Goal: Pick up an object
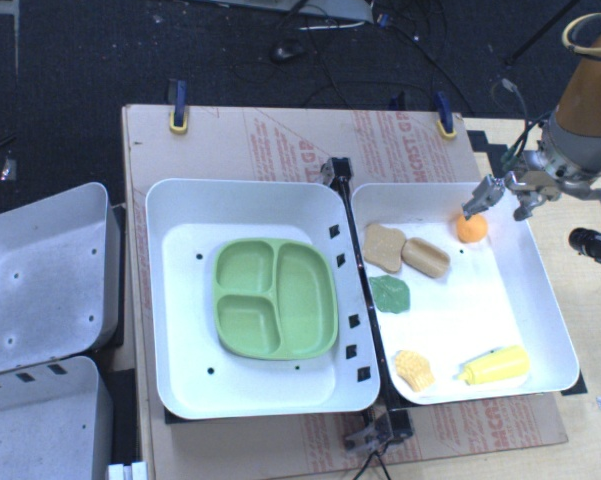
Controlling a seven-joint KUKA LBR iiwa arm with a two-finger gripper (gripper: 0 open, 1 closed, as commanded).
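The right bin (540, 298) holds an orange ball (470, 229) near its far right corner, two tan bread-like pieces (384, 247) (426, 258), a green lump (389, 295), a yellow corn piece (413, 370) and a yellow bottle-like object (495, 365). My gripper (502, 198) hangs over the bin's far right rim, just above and right of the orange ball, with its fingers spread and nothing between them.
The left bin (170, 268) holds a green divided tray (277, 299). A black divider (355, 278) runs between the bins. Blue-and-yellow clamps (179, 108) (444, 115) pin the cardboard base. Grey trays (40, 268) lie off the bench's left.
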